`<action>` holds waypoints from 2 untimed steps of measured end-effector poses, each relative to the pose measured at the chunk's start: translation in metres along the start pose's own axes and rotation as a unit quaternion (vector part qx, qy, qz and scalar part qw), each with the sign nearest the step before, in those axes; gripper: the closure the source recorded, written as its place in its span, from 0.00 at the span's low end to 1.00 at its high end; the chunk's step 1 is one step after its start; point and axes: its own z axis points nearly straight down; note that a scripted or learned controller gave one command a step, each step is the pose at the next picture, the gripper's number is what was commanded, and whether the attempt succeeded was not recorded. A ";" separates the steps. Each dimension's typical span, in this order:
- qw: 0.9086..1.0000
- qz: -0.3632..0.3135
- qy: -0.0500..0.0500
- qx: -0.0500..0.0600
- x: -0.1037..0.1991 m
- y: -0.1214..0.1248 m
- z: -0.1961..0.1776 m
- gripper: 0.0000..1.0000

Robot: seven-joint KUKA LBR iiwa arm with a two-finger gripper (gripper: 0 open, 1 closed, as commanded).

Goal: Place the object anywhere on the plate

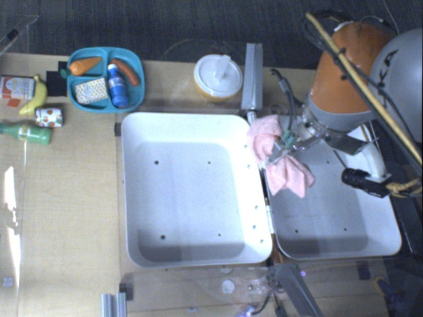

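Note:
A crumpled pink cloth (283,160) hangs at the left edge of the right bin (344,236), over the divider between the two bins. My gripper (285,144) reaches in from the right and is shut on the cloth's middle, with folds bunched up around the fingers and drooping below them. The plate (135,65) is a blue divided dish on the bench at the upper left, beyond the left bin (192,190). It holds an orange carrot (88,65), a small blue bottle (117,86) and other toy food.
A white lidded cup (218,76) stands behind the bins beside a grey metal post (252,78). A banana (36,94), a small box (14,88), a can (48,117) and a green bottle (26,133) lie at the far left.

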 end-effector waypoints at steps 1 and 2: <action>0.980 -0.199 0.000 -0.001 0.050 0.028 0.009 1.00; 0.920 -0.391 0.000 -0.001 0.107 0.050 0.007 1.00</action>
